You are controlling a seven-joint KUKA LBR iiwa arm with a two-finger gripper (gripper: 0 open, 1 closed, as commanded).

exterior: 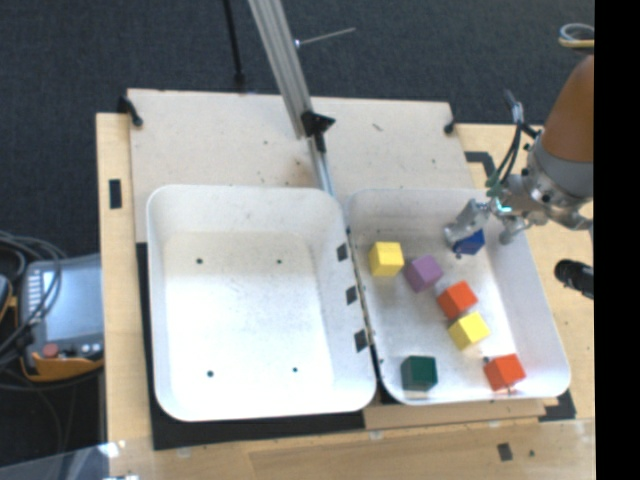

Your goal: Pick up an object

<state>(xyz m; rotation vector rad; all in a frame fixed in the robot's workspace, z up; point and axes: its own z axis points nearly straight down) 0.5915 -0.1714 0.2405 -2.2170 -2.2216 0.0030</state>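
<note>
The arm (568,133) comes in from the right, orange band above the wrist, and the claw (468,230) hangs over the upper part of the right bin (535,303), near its far rim. There's a blue block (470,240) right at the fingertips, and it looks pinched between the two fingers (the metal tips sit on either side of it, though the view is small and a bit soft here).

Below and to the left of the claw sits a purple block (424,272), the closest loose piece. Further left of that, a yellow block (386,258) lies close to the wall between the bins. Straight below the claw there's an orange block (458,298), and just beneath it, nearly touching, a second yellow block (469,330). Lower still and slightly right of the claw, another orange block (504,371) rests near the bin's front edge. Well down and left of the claw, a dark green block (419,372) sits in the front corner.

Far to the left of the claw is the left bin (160,218), white with a few dark specks on its floor. Up and left of the claw, a metal pole (282,53) rises at a slant from the back of the bench (115,268).
</note>
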